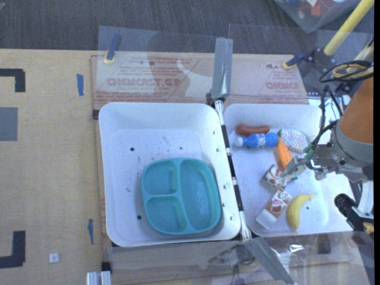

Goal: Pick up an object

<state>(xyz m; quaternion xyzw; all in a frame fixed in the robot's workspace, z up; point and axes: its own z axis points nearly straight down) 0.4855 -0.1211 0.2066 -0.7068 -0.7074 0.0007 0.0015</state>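
Gripper (295,169) hovers low in the right white bin (314,227), over a small patterned carton (274,176) beside an orange carrot (282,154), likely lining up a grasp; I cannot tell how its jaws stand

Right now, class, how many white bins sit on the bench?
2. The left bin holds a teal divided plate; the right bin holds small items, including a banana.
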